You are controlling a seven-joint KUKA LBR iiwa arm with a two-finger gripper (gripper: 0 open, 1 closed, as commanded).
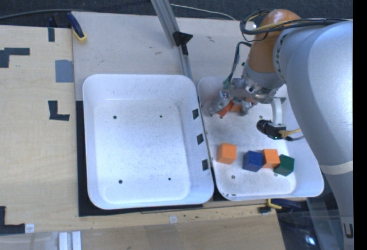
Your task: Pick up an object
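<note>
While no writing is legible, gripper over right bin, jaw state untellable, four blocks below.

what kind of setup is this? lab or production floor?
Likely a robotics lab test bench: two shallow white bins on a taped plywood bench, toy-like coloured blocks as pick targets, loose cables behind.

The arm hides the right bin's far corner (gripper blurred).
</note>
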